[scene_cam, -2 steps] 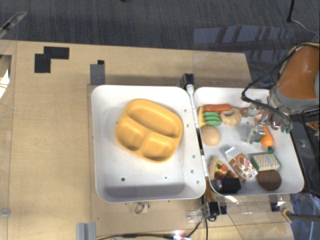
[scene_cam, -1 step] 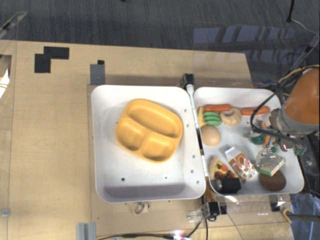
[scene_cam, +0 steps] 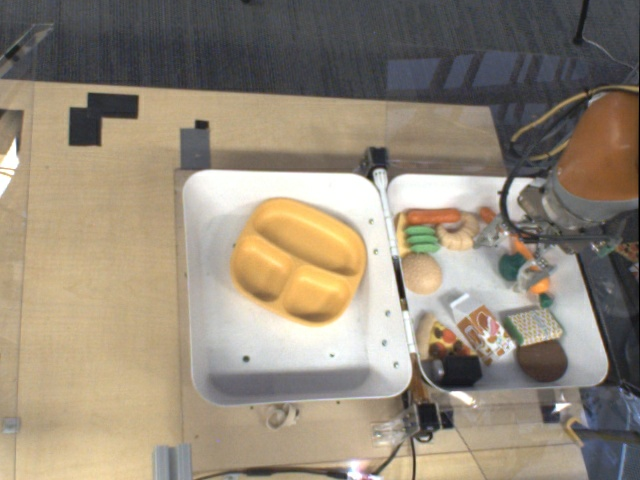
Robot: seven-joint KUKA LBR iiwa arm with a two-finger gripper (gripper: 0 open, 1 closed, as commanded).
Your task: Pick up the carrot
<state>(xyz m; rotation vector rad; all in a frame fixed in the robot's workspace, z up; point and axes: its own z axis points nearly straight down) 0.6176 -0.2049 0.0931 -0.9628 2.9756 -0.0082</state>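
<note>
The left bin holds a yellow divided tray with bare floor around it. The right bin is crowded with toy food. Near its right wall, the gripper pinches the carrot.
</note>
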